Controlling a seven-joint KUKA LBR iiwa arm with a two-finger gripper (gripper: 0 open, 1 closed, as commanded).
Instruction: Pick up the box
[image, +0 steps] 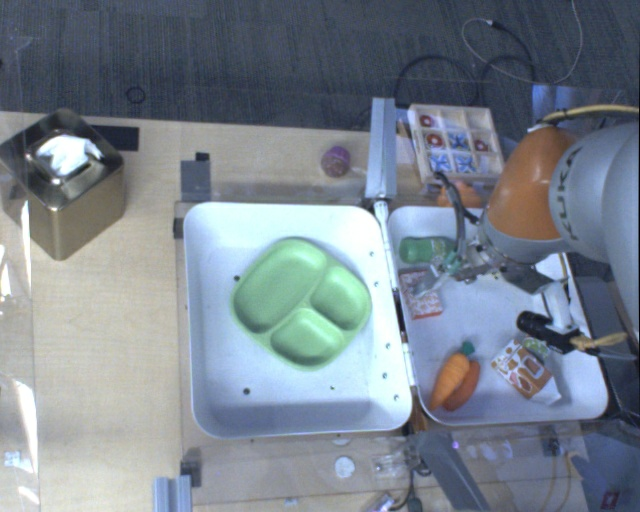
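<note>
End effector (447, 264), grip state impossible to tell, hovers beside the small box (421, 296) near the right bin's (590, 400) left wall; open floor lies mid-bin.

Arm (590, 190) at right of frame: bulky rounded grey casing, smooth and matte. Broad glossy orange band (530, 185) above wrist, dome-shaped, catching highlights. Dark lettering on grey shell near right edge, partly cut off. Wrist narrows to darker metallic hardware with small fittings. Thin black cable loops along wrist, upper centre-right.
</note>
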